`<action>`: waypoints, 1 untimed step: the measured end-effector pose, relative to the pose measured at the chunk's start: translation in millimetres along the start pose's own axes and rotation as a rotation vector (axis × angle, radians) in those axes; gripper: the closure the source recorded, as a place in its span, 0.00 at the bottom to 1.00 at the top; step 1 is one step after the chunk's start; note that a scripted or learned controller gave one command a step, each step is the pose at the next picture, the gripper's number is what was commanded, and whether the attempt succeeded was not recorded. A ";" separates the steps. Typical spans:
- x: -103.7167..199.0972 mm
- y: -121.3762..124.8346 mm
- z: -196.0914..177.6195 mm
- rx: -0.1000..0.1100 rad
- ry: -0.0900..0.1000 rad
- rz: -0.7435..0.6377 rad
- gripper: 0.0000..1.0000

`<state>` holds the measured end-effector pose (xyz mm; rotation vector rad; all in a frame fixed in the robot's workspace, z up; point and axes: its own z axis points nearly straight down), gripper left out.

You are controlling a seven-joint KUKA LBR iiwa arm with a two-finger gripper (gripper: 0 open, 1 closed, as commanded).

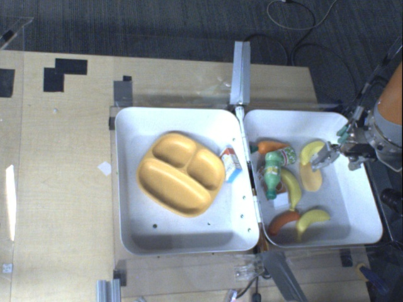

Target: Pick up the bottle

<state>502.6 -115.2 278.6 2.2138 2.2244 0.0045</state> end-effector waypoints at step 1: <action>70.5 45.2 94.9 0.002 0.001 0.060 0.00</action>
